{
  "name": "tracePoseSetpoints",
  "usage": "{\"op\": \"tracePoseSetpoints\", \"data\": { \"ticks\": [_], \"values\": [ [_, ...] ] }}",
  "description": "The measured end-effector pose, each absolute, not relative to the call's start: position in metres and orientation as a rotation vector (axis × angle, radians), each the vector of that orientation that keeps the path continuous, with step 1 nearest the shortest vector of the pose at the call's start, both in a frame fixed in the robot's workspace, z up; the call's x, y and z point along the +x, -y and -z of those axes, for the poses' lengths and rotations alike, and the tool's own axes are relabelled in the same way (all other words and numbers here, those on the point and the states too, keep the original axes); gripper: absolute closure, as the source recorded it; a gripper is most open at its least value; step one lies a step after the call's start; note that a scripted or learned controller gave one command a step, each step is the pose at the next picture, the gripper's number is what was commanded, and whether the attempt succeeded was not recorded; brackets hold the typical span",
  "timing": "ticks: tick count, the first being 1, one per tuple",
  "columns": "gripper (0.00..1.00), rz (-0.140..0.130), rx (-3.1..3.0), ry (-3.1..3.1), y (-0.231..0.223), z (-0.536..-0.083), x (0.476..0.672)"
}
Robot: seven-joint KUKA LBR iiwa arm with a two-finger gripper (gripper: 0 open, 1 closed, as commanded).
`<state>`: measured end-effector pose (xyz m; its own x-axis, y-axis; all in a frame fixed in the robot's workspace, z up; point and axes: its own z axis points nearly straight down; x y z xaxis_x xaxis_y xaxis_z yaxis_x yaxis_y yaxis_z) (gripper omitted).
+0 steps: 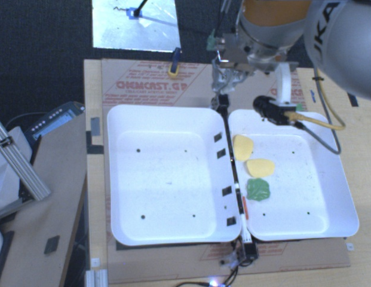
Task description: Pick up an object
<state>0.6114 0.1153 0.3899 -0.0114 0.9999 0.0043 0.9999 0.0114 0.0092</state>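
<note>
- Nearest the lens: green piece [258, 189] in right bin [328, 178], touching no wall, just below two yellow pieces [244, 147] [260, 167].
- Gripper [221, 94] high over the bins' far seam; opening impossible to judge, nothing visibly held.
- Best approach: descend squarely over one piece, clear of its neighbours.

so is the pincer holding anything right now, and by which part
Nothing is seen held. The pincer hangs above the seam between the two bins, with no object at its tip. The two yellow pieces and the green piece lie in the right bin.
</note>
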Motion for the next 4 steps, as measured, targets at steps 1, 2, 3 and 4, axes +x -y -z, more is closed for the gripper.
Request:
{"op": "tracePoseSetpoints", "data": {
  "ticks": [1,2,3,4],
  "values": [
    [1.0,-0.013,2.204,-2.24,-0.224,-0.431,0.585],
    [1.0,-0.018,2.209,-2.231,-0.236,-0.542,0.516],
    [1.0,-0.002,2.225,-2.218,-0.163,-0.536,0.485],
    [1.0,0.008,2.216,-2.232,-0.21,-0.439,0.486]
  ]
}}
